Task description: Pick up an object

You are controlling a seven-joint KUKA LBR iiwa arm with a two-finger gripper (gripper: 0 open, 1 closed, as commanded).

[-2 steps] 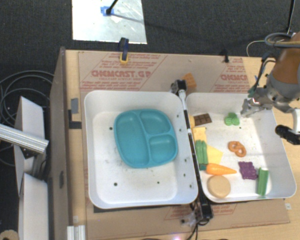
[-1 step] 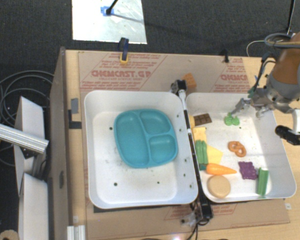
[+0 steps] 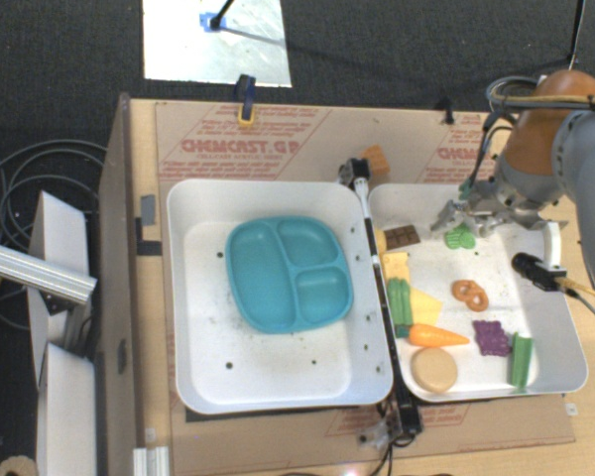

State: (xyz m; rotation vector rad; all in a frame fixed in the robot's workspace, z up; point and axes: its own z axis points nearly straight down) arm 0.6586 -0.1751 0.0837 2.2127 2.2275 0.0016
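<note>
My gripper point(image 3: 465, 222) hangs low over the back of the right bin point(image 3: 560, 365), with the grey arm reaching in from the upper right. Its fingers stand open and apart. A small green toy piece point(image 3: 460, 237) lies just below them, and I cannot tell whether they touch it. Also in this bin are a brown chocolate bar point(image 3: 402, 235), a yellow cheese wedge point(image 3: 396, 266), a green vegetable point(image 3: 401, 303), an orange carrot point(image 3: 437, 336), a tan round cookie point(image 3: 434, 370), a pretzel point(image 3: 469, 293), purple grapes point(image 3: 492, 337) and a green stick point(image 3: 521, 359).
The left bin point(image 3: 203, 365) holds a blue divided plate point(image 3: 288, 273). A ridge between the bins point(image 3: 374, 266) runs front to back. A small orange block point(image 3: 376, 160) sits on the cardboard behind the bins.
</note>
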